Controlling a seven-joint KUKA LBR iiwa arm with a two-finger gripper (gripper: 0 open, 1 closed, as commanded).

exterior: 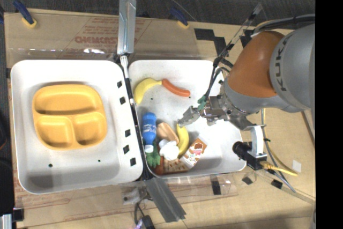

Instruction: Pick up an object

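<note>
My gripper [188, 116] hangs over the middle of the right bin [210, 69], just above the pile at the bin's front. Right under its tip lies a small yellow banana [183, 140]. Beside that are a tan bun-like piece [165, 131], a blue bottle [148, 127], a white cup [168, 152] and a small printed carton [197, 149]. Farther back rest a larger banana [143, 88] and an orange-red sausage [176, 88]. I see nothing held by the gripper.
A yellow divided tray [68, 114] sits in the left bin [21, 169]. A black-tabbed divider wall [127, 115] separates the bins. The arm's orange band [256, 69] and grey wrist overhang the right bin's right side. Cables trail at the right.
</note>
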